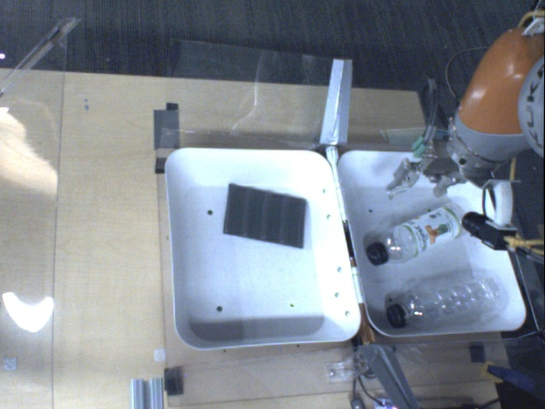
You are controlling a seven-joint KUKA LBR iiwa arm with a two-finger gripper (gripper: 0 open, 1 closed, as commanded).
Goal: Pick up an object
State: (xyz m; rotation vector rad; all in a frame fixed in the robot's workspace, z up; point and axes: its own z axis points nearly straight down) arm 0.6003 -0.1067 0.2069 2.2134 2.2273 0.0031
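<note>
Two clear plastic bottles with black caps lie on their sides in the right bin. One bottle with a white and green label lies mid-bin, cap to the left. The other, an unlabelled ribbed bottle, lies along the bin's front wall. A dark grey flat rectangular pad lies in the left bin. My gripper hangs over the back of the right bin, above and behind the labelled bottle. It is open, with nothing between its fingers.
The arm's orange band and grey wrist lean in over the right bin's far right corner. A metal divider post rises behind the seam between the bins. Cables and a black fitting hang by the right bin's right wall.
</note>
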